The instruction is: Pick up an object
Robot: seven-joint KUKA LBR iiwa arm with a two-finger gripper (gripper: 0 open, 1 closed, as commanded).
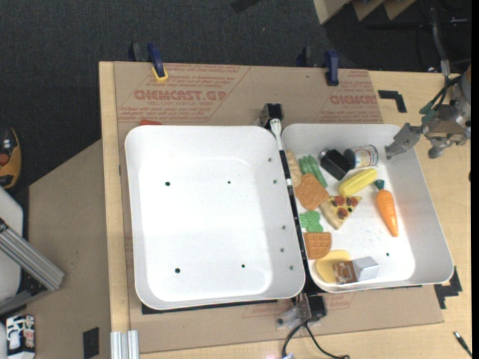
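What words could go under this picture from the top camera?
Gripper hovers at the right bin's far edge, above a toy carrot, corn and other play food.

Bright, even overhead light, white bins (202, 215) slightly washed out, soft focus throughout.
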